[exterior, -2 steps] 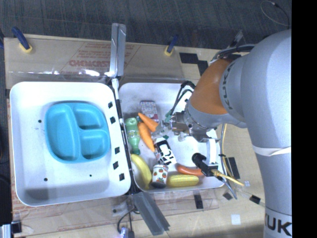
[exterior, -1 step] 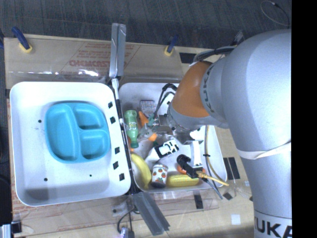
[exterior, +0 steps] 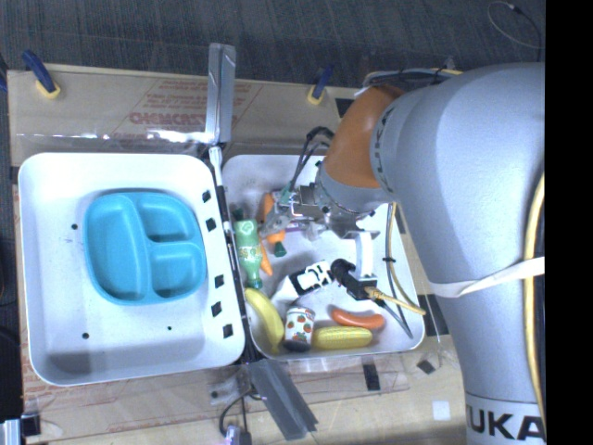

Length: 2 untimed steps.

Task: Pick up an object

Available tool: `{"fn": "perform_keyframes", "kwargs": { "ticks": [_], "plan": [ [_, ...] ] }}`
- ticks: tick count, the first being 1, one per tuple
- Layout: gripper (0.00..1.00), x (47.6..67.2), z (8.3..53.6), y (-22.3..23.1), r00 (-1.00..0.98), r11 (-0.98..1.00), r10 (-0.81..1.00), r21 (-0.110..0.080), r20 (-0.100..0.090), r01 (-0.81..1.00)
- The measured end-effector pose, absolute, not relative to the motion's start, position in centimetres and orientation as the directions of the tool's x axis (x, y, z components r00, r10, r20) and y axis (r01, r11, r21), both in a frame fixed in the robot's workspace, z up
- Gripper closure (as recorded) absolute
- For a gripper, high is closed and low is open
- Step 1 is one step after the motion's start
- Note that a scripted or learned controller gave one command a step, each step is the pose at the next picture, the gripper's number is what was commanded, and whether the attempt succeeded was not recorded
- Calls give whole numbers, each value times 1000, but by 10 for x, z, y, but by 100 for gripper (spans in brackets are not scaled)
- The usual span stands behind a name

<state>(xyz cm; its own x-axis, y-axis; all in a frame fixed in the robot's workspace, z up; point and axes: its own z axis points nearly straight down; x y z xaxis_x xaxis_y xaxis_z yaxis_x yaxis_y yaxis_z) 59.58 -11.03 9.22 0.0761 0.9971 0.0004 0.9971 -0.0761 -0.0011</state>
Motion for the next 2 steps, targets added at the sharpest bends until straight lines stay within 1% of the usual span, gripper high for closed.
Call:
{"fn": "perform_keyframes", "kwargs": {
  "ticks": [1, 2],
  "plan": [
    [100, 596, 102, -109, 70, -70, 998, -3, 1, 998],
    [100, 629, 241, -58, 73, -73, 997, -1, 0, 997]
  ]
}}
